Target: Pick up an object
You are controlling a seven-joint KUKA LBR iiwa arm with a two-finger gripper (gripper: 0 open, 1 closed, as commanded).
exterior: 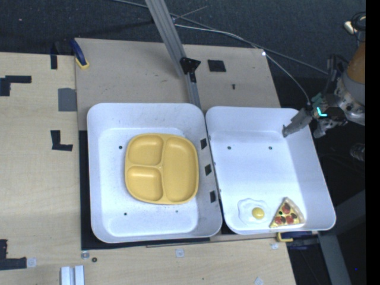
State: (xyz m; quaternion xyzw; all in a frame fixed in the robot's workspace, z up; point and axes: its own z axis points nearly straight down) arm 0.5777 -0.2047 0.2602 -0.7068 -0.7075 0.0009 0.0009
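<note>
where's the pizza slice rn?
The toy pizza slice lies in the near right corner of the right bin, just right of the toy fried egg, far from the hand.

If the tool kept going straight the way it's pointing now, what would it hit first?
Probably the bare floor of the right bin: the tool points leftward over its far rim, away from the toys. Depth is unclear.

Two shallow white plastic bins: left bin (101, 218) and right bin (249, 129), smooth w/ slight sheen. Yellow three-compartment plastic tray (161, 168), smooth, semi-gloss. Fried-egg toy (252, 211) and pizza-slice toy (288, 214) look like glossy plastic. Pale wood-grain bench top (136, 70), matt. Slanted grey metal bar (163, 22), dull finish.
</note>
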